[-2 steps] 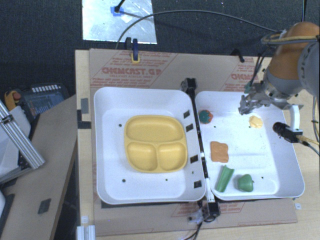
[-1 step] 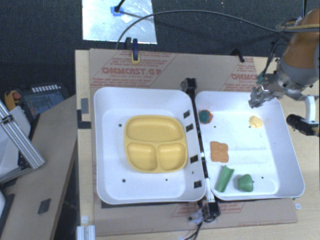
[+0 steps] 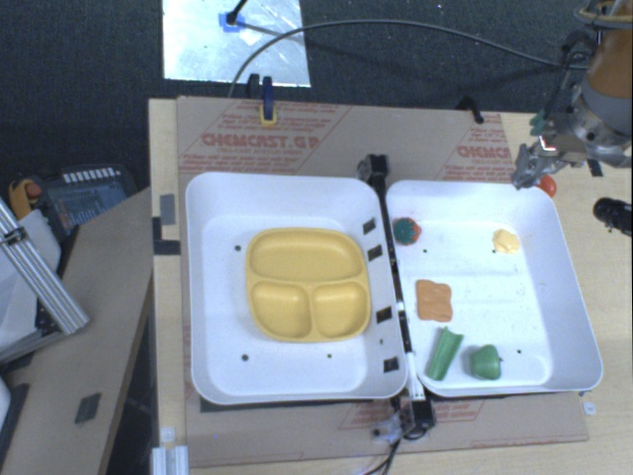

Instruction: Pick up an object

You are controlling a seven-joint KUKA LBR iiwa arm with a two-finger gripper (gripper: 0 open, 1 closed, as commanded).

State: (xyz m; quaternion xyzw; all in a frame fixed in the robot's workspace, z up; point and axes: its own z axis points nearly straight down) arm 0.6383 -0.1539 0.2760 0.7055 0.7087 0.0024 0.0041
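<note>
The right bin (image 3: pixel 564 265) holds a small red and green item (image 3: pixel 406 231) at its far left corner and a pale yellow piece (image 3: pixel 505 241) toward the far right. An orange-brown slab (image 3: pixel 433 300) lies in its middle, with a green stick (image 3: pixel 444 352) and a green pepper-like toy (image 3: pixel 485 362) near the front. My gripper (image 3: pixel 534 171) hangs over the far right rim of this bin, above and to the right of the yellow piece. Nothing shows between its tips.
In the left bin (image 3: pixel 213 265) rests a yellow three-compartment tray (image 3: pixel 307 283). A black divider clip strip (image 3: pixel 386 265) runs between the bins. A cable arcs over the cardboard behind the bins, and a metal plate (image 3: pixel 235 28) lies on the dark floor beyond.
</note>
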